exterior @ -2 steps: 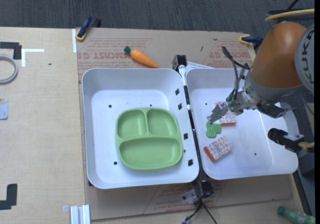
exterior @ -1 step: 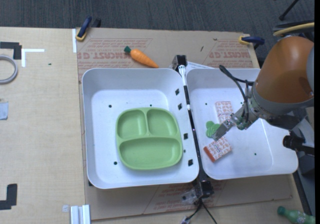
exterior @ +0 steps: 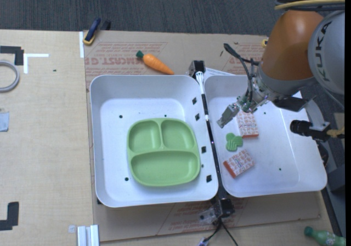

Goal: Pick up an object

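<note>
My tool (exterior: pixel 235 111) at right bin's (exterior: pixel 307 184) upper left, grip state unclear, just above the red-white box (exterior: pixel 248 125).

Two bins side by side on the table (exterior: pixel 44 157), touching along the inner edges. Left bin (exterior: pixel 104 130): one divided plate (exterior: pixel 163 152) lying flat near the middle. Right bin (exterior: pixel 296 168): three items bunched at its left half — a box (exterior: pixel 247 125) farthest back, a small toy (exterior: pixel 233 142) just in front and left of it, a second box (exterior: pixel 238 163) nearest the front. Tool (exterior: pixel 233 112) over the right bin's back-left part, just beside the rear box. Behind the left bin, outside it, a toy carrot (exterior: pixel 156 63) on the cardboard sheet (exterior: pixel 126 53). Clip (exterior: pixel 92 30) farther back-left.
</note>
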Motion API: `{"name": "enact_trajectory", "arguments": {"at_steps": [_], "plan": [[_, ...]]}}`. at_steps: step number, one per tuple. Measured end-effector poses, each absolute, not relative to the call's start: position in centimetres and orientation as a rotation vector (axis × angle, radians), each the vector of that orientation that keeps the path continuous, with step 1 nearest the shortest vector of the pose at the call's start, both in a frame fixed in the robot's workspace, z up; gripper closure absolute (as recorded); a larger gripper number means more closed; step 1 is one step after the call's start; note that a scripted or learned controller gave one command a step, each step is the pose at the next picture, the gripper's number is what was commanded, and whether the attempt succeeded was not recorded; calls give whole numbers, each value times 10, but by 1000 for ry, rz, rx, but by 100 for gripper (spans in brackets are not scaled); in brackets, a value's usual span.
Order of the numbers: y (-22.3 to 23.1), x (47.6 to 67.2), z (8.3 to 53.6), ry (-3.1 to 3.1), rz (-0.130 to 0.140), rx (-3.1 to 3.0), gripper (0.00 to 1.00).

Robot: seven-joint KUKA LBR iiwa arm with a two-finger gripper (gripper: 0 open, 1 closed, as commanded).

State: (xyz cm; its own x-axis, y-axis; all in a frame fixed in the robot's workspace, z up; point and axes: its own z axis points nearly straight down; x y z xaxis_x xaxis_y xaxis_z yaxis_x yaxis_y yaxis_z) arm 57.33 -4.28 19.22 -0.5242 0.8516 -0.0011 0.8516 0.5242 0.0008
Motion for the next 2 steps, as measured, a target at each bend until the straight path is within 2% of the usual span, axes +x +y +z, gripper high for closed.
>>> {"name": "enact_trajectory", "arguments": {"at_steps": [1, 2], "plan": [[-102, 574, 111, 2864, 0, 1290, 0], [-102, 575, 121, 2860, 2, 1293, 100]]}}
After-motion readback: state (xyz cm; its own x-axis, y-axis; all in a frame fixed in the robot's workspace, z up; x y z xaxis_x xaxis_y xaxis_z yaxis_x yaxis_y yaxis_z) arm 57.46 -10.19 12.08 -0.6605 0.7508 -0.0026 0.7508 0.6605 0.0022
